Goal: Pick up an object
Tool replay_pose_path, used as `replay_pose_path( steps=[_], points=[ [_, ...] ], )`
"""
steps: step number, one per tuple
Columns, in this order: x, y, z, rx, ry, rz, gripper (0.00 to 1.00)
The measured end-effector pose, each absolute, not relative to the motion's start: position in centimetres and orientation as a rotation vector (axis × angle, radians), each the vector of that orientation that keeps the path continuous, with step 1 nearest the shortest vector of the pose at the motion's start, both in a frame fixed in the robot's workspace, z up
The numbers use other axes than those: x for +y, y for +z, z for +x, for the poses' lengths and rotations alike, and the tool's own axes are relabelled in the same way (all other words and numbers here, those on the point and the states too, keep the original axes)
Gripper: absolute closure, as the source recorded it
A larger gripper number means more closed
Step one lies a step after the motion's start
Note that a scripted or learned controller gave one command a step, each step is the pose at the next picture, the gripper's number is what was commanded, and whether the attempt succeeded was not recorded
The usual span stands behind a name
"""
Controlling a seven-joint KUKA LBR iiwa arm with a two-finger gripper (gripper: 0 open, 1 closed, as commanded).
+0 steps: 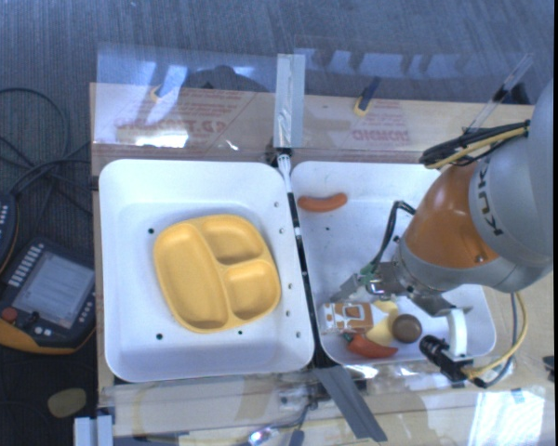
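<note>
Arm: the grey arm (525,203) with its orange band (446,226) reaches in from the right and bends down over the right bin (353,235).
Gripper: the gripper (377,284) sits low in the right bin, near its front half; whether its fingers are wide or narrow, I cannot tell, since the wrist hides them.
Objects near gripper: a small cluster lies just in front of the gripper, a little box with orange print (346,318), a red pepper-like piece (372,347), a pale yellow piece (383,323) and a brown round thing (407,328), packed close together.
Sausage: an orange sausage (322,203) lies at the back of the right bin, well apart from the gripper.
Left bin: the left bin (121,249) holds a yellow divided plate (216,269) with three compartments.
Bench: cardboard with clear plastic (195,119) runs behind both bins.
Room: dark carpet (167,12) surrounds the bench; two handheld control pendants (33,291) and black cables (28,147) lie on the floor at the left.
</note>
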State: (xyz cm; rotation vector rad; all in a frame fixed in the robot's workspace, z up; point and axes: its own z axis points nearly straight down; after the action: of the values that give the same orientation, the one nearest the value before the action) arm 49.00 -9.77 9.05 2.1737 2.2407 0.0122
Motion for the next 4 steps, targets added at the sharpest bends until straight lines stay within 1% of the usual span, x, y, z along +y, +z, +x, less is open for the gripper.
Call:
replay_pose_path(
  steps=[1,2,3,4],
  points=[
    [-9.6,10.0,49.0,2.245,0.016,2.176,1.00],
    [-9.3,9.1,48.8,1.875,0.019,2.511,1.00],
    [-0.3,18.3,48.3,1.356,-0.009,2.834,1.00],
    [0.7,18.3,60.5,0.893,-0.010,3.008,1.00]
  ],
)
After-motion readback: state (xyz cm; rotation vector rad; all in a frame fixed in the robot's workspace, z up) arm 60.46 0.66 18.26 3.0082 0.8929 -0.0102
